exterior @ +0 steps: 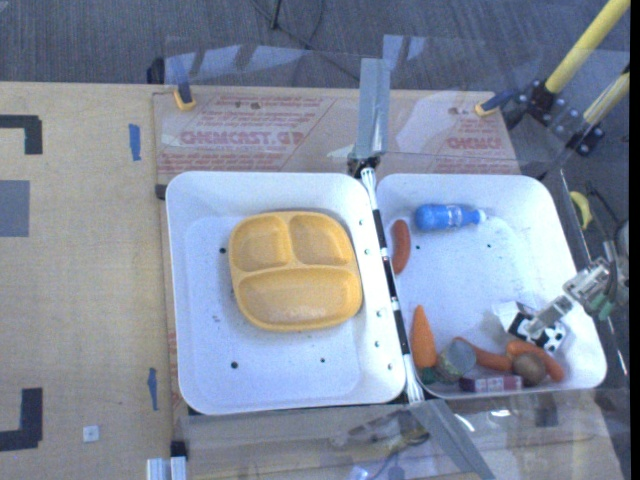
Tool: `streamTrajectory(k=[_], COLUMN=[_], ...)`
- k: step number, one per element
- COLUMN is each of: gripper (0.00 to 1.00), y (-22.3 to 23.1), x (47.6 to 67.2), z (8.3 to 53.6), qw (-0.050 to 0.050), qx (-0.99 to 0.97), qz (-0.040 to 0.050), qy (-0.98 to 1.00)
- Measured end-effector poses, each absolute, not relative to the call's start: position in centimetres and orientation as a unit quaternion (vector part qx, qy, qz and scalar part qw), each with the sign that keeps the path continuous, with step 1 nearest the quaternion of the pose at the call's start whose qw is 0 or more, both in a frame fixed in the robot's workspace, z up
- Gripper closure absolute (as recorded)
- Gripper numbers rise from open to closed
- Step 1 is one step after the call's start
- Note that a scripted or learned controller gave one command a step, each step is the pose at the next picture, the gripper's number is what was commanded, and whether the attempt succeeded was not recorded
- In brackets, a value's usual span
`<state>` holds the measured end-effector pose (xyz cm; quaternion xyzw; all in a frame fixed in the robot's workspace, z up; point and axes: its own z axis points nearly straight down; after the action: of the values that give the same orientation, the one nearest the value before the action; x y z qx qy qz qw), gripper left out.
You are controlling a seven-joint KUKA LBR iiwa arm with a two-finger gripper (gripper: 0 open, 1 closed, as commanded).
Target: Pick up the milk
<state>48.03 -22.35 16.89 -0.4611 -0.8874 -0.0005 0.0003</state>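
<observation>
Down at the right edge of the camera view, the gripper (pixel 553 320) is reaching into the right bin (pixel 520 190) at a slant, its pale metal fingers (pixel 549 315) pointing toward the lower left and hanging over the milk (pixel 537 332), a small white carton with black patches. The carton is lying right under the fingertips, close to the bin's right wall, but whether the fingers are touching or closing on it cannot be told, since they are showing as one thin blurred bar and no gap can be made out. Just below and to the right of the gripper, a brown potato (pixel 531 367) is resting against the carton's lower side, with an orange carrot (pixel 497 357) stretching to the left of it. Further left of the gripper, a grey round piece (pixel 461 352) and a taller carrot (pixel 423 336) are sitting near the bin's lower left corner, and a pink bar (pixel 490 382) is lying along the front wall. Well above and left of the gripper, a blue bottle (pixel 447 216) is lying on its side, and a red-orange sausage (pixel 400 245) is standing along the divider. Far to the left of the gripper, the left bin (pixel 200 368) is holding a yellow tray (pixel 295 269) with three compartments, sitting well apart from everything in the right bin.
</observation>
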Motion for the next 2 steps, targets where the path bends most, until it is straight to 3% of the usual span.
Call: streamTrajectory(k=[1,2], gripper=[0.0,0.0], y=[-22.3,-22.3], x=[48.6,48.5], z=[14.6,8.8], qw=[0.0,-0.008], qx=[-0.441,-0.381], qz=[-0.0006,-0.0012], qy=[-0.898,-0.924])
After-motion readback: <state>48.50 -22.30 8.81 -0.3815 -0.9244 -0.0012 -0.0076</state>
